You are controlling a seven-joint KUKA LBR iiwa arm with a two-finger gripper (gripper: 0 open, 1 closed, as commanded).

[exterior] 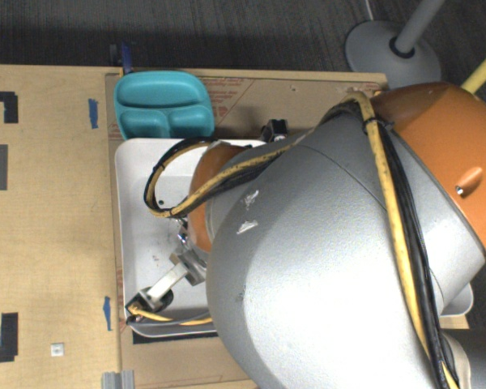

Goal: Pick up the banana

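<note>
The banana's place cannot be told: the arm [324,266] lies over most of the white bin [134,217], and the part of the bin floor left bare, a strip along its left side, carries only a few small dark specks. The gripper [185,250] is low over the bin, just right of that bare strip and about midway between the bin's far and near walls. It is largely covered by the wrist above it, so whether it is released, clenched or grasping anything cannot be told. Directly above the gripper, over the far half of the bin, sits the orange band [201,186] of the wrist. From there the grey body of the arm widens toward the right and the near edge, crossing the bin's right side entirely. A second, larger orange section [449,148] of the arm lies well right of the bin. Just beyond the bin's far wall, touching or nearly touching its left corner, rests a teal moulded piece [164,104] with a rounded outline and shallow hollows. A small black thing [274,128], too small to identify, stands beyond the far wall near its right end. The bin sits on a cardboard surface [49,217], which extends left of the bin and bears black corner marks [4,108] and short strips of blue tape [93,113]. Farther beyond the bin's far side is dark floor [227,14], with a grey round stand base [381,49] and its pole to the right.
</note>
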